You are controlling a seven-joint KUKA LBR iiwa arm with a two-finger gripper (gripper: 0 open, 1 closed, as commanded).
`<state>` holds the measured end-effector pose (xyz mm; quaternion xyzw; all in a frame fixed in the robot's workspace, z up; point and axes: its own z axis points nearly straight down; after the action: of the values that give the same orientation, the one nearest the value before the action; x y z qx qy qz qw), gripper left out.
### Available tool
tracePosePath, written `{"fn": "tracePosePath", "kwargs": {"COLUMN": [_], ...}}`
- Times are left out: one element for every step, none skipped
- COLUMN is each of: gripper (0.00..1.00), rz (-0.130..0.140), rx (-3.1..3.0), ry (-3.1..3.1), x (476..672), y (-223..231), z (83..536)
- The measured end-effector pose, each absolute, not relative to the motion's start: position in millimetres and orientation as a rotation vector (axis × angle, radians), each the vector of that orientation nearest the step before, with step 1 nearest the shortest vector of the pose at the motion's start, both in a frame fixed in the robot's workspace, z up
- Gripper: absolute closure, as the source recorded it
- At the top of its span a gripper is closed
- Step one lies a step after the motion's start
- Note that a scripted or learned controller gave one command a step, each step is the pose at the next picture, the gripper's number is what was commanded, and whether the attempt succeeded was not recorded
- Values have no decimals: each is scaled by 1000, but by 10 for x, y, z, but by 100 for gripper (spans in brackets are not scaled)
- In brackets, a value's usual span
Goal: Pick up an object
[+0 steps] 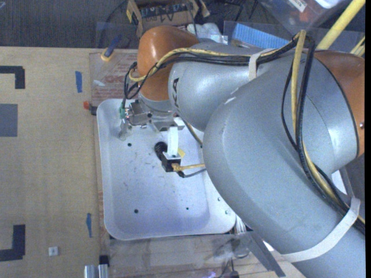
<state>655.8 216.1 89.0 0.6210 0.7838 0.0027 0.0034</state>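
Observation:
My gripper (124, 130) hangs low over the far left corner of the left white bin (116, 201), close to its wall. The grey arm with its orange band (162, 51) reaches in from the right and covers most of the bench. Nothing shows in the gripper. On the bare bin floor I make out only a few small dark specks (136, 211), too small to identify. The arm hides whatever lies under it, including the right bin.
The wooden bench (46, 155) spreads to the left with black markers and blue tape strips (79, 81). A small orange piece (87, 105) sits just outside the bin's far left corner. Boxes and cables clutter the back edge (162, 7).

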Motion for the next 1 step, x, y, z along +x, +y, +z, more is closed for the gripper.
{"fn": "tracePosePath", "kwargs": {"gripper": [0], "rz": [79], "rx": [2246], "ry": [2150], "x": [6038], "y": [1991], "z": [990]}}
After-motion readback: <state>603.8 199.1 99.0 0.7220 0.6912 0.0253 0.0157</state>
